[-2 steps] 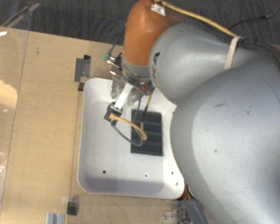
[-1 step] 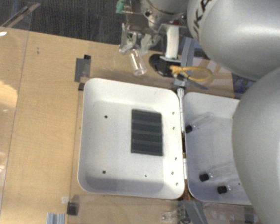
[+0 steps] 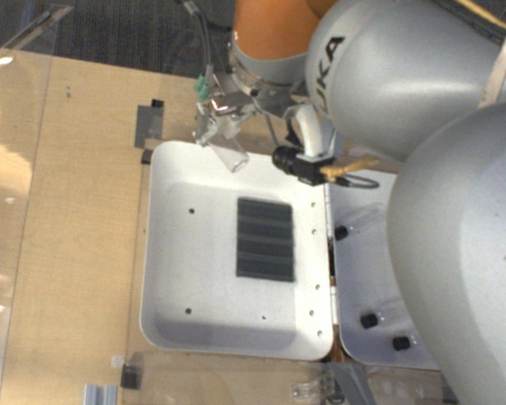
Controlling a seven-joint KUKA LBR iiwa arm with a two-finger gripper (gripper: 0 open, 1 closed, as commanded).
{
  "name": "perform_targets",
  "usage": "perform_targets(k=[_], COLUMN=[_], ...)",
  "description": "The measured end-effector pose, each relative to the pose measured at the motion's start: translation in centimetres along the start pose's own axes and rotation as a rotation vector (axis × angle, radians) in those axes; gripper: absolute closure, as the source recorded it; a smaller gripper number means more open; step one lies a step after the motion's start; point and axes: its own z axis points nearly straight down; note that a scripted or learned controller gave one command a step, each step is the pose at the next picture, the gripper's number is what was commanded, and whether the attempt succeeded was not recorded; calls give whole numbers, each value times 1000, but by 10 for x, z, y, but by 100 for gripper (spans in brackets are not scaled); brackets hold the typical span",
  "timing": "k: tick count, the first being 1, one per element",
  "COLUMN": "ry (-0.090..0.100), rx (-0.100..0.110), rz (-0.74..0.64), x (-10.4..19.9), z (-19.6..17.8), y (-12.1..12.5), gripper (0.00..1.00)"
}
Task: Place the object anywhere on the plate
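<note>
A dark grey ribbed rectangular plate lies flat in the middle of the left white bin. My gripper hangs over that bin's far edge, above and to the left of the plate and apart from it. Its clear tip blurs into the white bin wall, and I cannot make out any object in it. Nothing rests on the plate. The arm's grey body and orange band cover the top right of the view.
The right bin is mostly hidden under the arm; a few small dark bits show on its floor. A black bracket stands by the left bin's far left corner. Bare wooden bench spreads to the left.
</note>
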Motion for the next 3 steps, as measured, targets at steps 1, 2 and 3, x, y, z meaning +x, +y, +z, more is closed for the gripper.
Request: perform_targets(k=[1, 2, 3], ry=[0, -1, -2], rx=[-2, -3, -12], rz=[-421, -538, -538], x=[5, 14, 14], z=[34, 65, 52], y=[3, -2, 0], gripper=[100, 100, 100])
